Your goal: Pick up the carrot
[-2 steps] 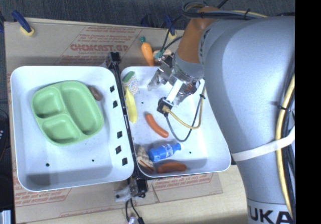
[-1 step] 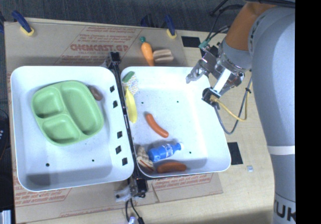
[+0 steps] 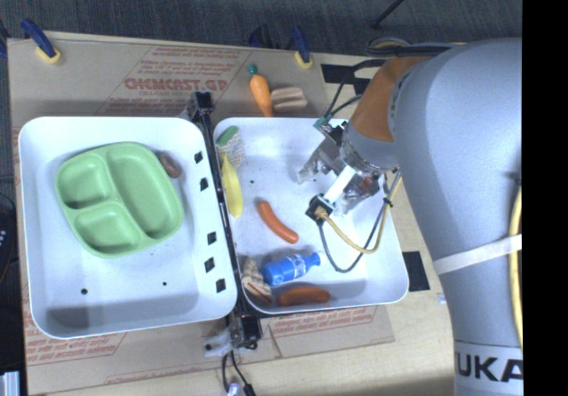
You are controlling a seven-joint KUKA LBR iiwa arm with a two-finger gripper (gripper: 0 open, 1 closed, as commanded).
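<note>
The carrot, orange with a green top, lies on the cardboard just beyond the far rim of the right bin, outside both bins. My gripper hovers inside the right bin, over its middle right part, well to the right of and nearer than the carrot. Its fingers stand apart and open, with nothing between them. A yellow cable loops below the wrist.
A hot dog bun lies right beside the carrot. The right bin holds a banana, an orange-red sausage, a blue bottle and a brown sausage. The left bin holds a green divided plate.
</note>
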